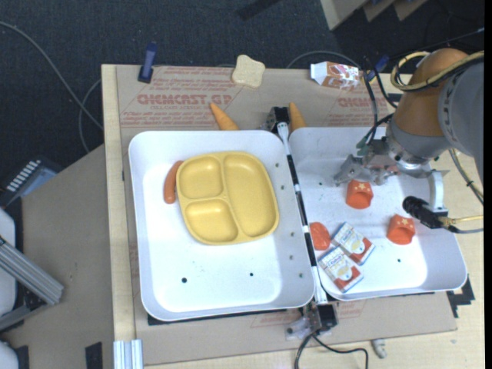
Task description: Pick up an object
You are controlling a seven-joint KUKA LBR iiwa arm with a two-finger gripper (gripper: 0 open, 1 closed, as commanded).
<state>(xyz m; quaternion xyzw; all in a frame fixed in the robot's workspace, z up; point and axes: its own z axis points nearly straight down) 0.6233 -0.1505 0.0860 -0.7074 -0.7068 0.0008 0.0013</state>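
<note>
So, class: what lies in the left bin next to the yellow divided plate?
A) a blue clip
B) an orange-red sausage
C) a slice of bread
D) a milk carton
B: an orange-red sausage lies against the yellow divided plate's left edge inside the left bin.

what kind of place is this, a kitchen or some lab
Most likely a robotics lab bench, not a kitchen. A robot arm reaches over two white bins of toy food, loose cables trail across the carpet, and the bins rest on a taped-down cardboard sheet.
</note>
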